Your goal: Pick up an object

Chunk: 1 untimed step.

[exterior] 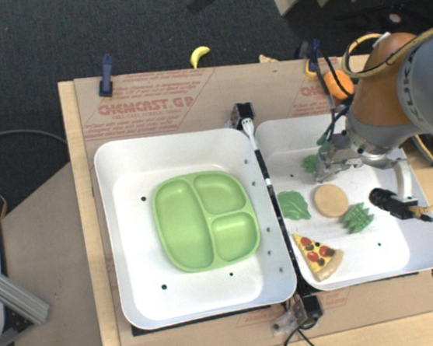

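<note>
Your gripper [330, 164] hangs low in the right bin [415, 257], just above the round tan cookie [331, 200], and whether it is wide or closed you cannot tell. Left of the cookie lies a green leaf [293, 205], right of it a frilly green piece [357, 218], below it a pizza slice [318, 255]. The cookie looks light, stiff and flat, so pinch it across its edges.
</note>
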{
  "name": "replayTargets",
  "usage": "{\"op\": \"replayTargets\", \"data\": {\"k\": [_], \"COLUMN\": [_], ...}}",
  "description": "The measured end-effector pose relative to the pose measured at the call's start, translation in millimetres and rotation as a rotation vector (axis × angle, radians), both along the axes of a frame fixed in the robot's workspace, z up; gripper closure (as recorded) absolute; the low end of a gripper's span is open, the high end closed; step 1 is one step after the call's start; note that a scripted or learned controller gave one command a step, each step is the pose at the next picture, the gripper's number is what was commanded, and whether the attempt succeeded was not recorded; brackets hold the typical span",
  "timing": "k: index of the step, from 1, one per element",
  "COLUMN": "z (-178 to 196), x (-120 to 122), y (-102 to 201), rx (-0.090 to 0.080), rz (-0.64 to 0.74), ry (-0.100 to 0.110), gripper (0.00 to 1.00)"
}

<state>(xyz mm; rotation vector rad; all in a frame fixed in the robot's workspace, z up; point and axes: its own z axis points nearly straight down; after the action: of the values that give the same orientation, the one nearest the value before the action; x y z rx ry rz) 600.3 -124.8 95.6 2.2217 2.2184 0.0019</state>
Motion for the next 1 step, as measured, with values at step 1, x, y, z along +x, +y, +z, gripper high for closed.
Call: {"op": "replayTargets", "data": {"k": [1], "z": [95.2], "x": [21.1], "y": [95.1], "rx": [0.002], "rz": [0.01], "ry": [-0.007], "gripper": [1.0]}}
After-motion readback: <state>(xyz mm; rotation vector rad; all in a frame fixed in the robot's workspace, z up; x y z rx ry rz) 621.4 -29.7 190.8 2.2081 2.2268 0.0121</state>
